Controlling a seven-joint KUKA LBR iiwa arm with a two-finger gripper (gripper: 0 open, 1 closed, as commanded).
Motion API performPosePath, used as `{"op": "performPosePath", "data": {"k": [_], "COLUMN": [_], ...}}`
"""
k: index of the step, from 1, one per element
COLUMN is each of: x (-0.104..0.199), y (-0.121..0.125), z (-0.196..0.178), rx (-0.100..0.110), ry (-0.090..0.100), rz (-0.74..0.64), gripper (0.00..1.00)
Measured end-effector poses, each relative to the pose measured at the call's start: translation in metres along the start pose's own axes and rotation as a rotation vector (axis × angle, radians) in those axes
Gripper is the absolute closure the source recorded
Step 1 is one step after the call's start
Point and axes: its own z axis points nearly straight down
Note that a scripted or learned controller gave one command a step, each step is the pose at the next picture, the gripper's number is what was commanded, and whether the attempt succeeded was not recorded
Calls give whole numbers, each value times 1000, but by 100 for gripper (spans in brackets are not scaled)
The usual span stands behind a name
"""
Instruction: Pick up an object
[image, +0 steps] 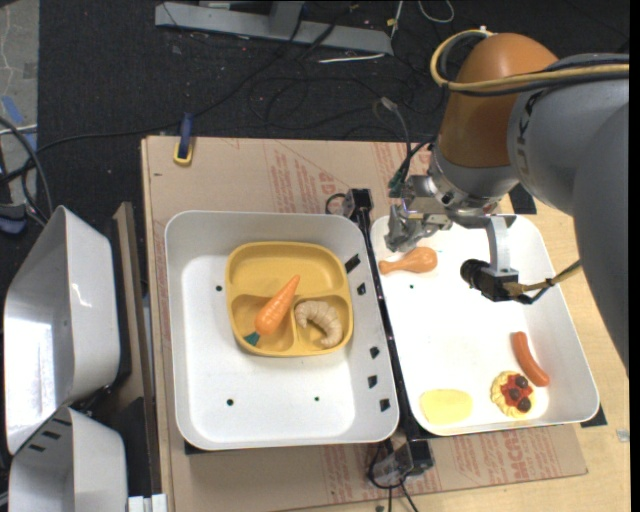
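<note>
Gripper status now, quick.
Gripper: over the drumstick in the right bin; open or shut cannot be told.

Counter (270, 165) is brown board. A blue-and-yellow clamp (183, 143) grips its far left edge. Black cables (250, 75) lie on the dark floor beyond. White containers (60, 310) stand left of the counter

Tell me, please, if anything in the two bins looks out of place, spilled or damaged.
Nothing stands out. The yellow plate sits flat in the left bin with the carrot and shrimp inside its compartments. The drumstick, sausage and other food lie separately in the right bin.
</note>
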Motion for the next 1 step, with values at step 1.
{"op": "performPosePath", "data": {"k": [1], "x": [53], "y": [-6], "z": [-13], "rx": [-2], "ry": [0], "rz": [0], "gripper": [100]}}
